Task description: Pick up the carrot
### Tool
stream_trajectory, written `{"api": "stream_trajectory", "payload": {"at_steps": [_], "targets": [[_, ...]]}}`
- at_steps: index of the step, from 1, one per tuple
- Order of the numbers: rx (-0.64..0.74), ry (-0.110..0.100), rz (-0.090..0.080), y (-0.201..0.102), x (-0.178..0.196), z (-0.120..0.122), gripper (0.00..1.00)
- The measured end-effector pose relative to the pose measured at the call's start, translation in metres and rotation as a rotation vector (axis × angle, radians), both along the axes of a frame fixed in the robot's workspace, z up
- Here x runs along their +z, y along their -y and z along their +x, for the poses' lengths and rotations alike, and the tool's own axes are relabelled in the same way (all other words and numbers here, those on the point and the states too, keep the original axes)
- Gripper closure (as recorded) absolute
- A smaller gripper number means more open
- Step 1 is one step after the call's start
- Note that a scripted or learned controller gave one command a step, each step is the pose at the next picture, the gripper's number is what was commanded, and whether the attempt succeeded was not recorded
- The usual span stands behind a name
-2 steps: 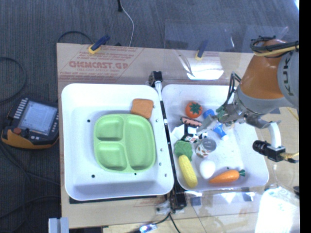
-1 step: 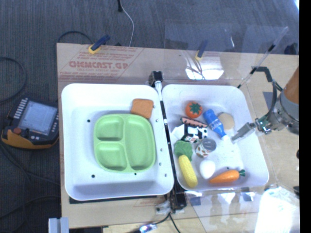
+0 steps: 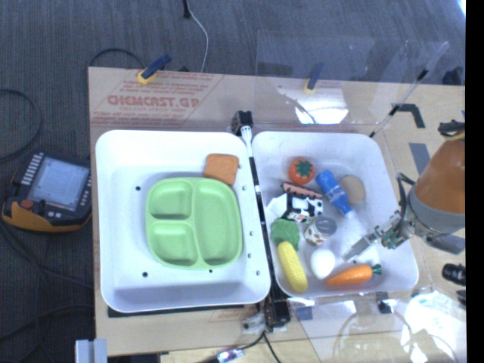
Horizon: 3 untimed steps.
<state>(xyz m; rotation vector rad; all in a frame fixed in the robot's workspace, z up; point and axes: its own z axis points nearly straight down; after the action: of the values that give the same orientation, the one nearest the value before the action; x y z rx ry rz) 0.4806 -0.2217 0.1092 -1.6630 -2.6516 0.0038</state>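
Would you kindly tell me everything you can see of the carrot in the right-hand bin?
The carrot is a smooth orange toy, plastic by its look, with a small green top at its right end. It lies on its side, almost level, near the front edge of the right bin, tapering toward the left. Its narrow tip sits close to the white egg; whether they touch I cannot tell. The gripper is just above it, fingers pointing down-left, not around it.

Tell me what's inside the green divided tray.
The green divided tray in the left bin holds nothing in its three compartments. An orange block lies outside it. Whatever is beneath the tray is covered.
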Motion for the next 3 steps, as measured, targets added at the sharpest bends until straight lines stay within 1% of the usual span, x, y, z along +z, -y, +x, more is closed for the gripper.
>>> {"api": "stream_trajectory", "payload": {"at_steps": [1,2,3], "targets": [[0.34,0.013,-0.003,-0.025,0.028,0.004,0.0],[0.619,0.025,-0.004,-0.001,-0.012,0.007,0.0],[1.044,0.057,-0.01,-0.011,-0.014,0.019,0.0]]}}
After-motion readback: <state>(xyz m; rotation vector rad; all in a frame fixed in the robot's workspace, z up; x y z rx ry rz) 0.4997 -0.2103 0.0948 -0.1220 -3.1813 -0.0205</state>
